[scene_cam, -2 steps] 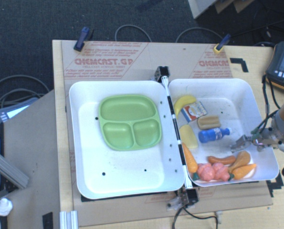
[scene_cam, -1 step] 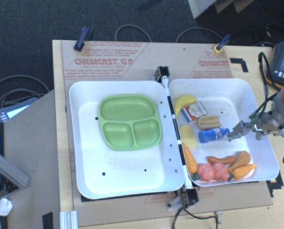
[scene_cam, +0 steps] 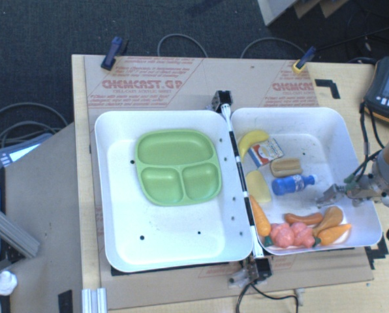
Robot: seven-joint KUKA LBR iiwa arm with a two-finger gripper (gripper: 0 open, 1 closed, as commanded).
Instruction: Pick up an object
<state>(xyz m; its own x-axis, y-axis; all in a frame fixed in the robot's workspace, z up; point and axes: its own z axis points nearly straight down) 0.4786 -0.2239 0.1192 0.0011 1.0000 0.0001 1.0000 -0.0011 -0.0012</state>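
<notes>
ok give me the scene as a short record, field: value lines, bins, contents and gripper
left bin: holds a pale green three-compartment plastic tray
right bin: holds a yellow toy banana, blue plastic bottle, brown toy bread roll, orange toy carrot, pink lumpy toy
gripper: over the right bin's right side, just right of the blue bottle
held: nothing seen between its fingers

Two white bins: the left bin (scene_cam: 116, 194) carries one green divided plate (scene_cam: 178, 167). Right of that plate, the other bin (scene_cam: 325, 119) has one banana (scene_cam: 252, 139), one blue bottle (scene_cam: 292, 184), three carrots (scene_cam: 260, 218) and one pink cluster (scene_cam: 292, 235).
</notes>
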